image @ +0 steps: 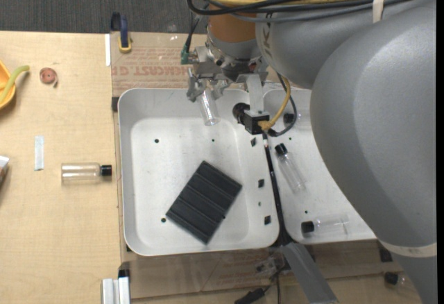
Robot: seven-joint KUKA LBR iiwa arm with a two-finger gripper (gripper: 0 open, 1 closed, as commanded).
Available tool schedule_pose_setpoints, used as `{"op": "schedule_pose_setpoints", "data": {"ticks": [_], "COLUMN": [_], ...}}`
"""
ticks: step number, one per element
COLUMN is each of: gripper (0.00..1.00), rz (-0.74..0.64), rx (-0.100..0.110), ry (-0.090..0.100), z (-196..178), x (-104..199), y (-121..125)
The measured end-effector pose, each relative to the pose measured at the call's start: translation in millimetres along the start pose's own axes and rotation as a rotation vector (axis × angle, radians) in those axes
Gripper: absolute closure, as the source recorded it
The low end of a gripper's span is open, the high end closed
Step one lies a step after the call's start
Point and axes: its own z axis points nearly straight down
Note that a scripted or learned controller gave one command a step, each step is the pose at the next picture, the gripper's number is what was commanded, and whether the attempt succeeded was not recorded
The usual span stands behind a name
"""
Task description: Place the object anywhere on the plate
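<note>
The gripper (208, 91) hangs over the far edge of the left bin (139, 157), its fingers closed on a clear vial (207, 110) that juts downward from them, tilted a little. Below it, well apart, a dark ribbed plate (204, 200) lies flat on the bin floor, its long axis running diagonally. In the right bin (326, 216) lie two more clear vials, one with a black cap (288, 167) near the divider, another (325, 228) nearer the front. A fourth vial (84, 171) rests on the wooden bench (55, 226), left of the bins.

Reddish printed lettering on the cardboard strip (156, 63) behind my left bin (139, 240); upside down and blurred, not legible. No other text readable.
</note>
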Motion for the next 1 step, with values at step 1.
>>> {"op": "schedule_pose_setpoints", "data": {"ticks": [1], "gripper": [1.0], "rz": [-0.362], "rx": [-0.002], "ry": [0.0], "z": [-18.1], "x": [53.1], "y": [6.7]}}
